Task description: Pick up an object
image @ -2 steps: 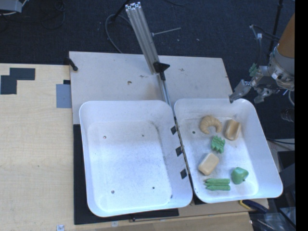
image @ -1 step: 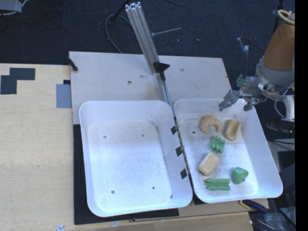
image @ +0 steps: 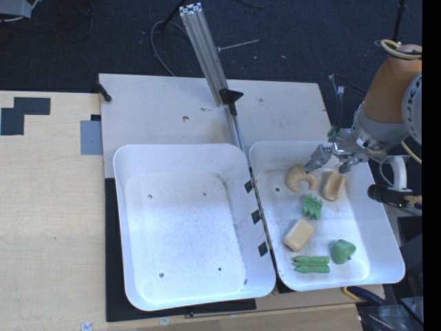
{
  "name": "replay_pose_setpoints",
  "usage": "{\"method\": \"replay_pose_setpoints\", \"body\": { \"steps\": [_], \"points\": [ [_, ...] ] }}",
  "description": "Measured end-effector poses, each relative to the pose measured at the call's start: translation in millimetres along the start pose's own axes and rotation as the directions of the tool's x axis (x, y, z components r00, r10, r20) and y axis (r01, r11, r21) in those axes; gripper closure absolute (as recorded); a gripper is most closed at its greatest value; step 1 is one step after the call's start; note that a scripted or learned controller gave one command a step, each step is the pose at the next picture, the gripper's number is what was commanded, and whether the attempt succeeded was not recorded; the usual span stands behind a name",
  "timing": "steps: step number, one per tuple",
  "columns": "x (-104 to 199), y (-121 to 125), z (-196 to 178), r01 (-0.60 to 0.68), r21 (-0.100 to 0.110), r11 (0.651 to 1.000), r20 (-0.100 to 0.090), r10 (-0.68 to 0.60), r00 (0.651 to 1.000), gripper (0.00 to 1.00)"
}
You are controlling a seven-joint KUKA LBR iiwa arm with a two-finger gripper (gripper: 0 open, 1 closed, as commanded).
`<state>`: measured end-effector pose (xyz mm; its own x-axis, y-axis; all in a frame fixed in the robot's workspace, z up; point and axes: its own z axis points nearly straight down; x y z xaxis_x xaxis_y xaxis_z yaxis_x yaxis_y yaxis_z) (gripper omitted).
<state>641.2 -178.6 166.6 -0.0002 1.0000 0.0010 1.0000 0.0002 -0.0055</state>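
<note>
Two white bins sit on the bench; in the right bin (image: 386, 254) the gripper (image: 335, 160) hangs with fingers spread open, just above the croissant (image: 300, 178) and bread piece (image: 332, 185)

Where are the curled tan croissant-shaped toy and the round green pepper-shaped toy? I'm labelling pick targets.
Curled tan croissant-shaped toy (image: 300, 178), camera view, middle of its curve.
Round green pepper-shaped toy (image: 342, 252), camera view, centre of its body.

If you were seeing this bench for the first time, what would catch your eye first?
The orange-banded arm reaching in, its end effector open above the right bin. Under it lie a croissant and bread piece, with green toys nearer the camera. The left bin stands beside it.
</note>
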Motion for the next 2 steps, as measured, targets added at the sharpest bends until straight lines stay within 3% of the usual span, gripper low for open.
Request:
{"method": "replay_pose_setpoints", "body": {
  "steps": [1, 2],
  "points": [
    [1, 0, 63, 0.001, 0.0, 1.0, 0.0, -0.001, 1.0, 0.0],
    [1, 1, 50, 0.0, -0.005, 1.0, 0.001, 0.0, 1.0, 1.0]
  ]
}}
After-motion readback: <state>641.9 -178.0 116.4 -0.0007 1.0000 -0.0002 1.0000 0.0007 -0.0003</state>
